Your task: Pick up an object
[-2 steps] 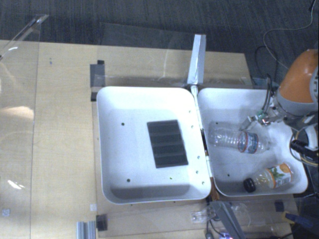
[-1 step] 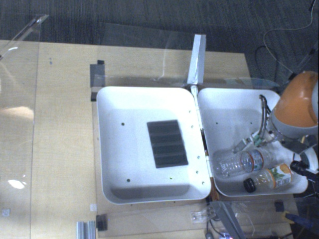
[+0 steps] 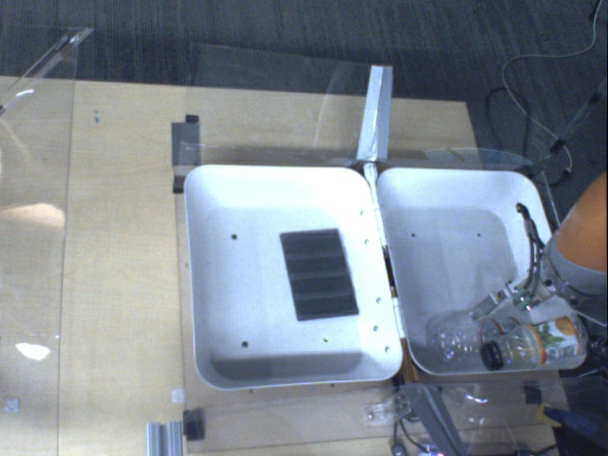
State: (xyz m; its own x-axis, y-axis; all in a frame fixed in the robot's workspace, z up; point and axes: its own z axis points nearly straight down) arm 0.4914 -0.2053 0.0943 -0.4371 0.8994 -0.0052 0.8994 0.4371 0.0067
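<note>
A bottle [image 3: 527, 345] lay on its side in the near corner of the right bin [image 3: 446, 207], likely because it had rolled there. The jaws [image 3: 513, 300] hung just over it, but I could not tell if they were open. Farther off, a dark pad [image 3: 318, 274] lay flat in the left bin [image 3: 218, 255].
</note>
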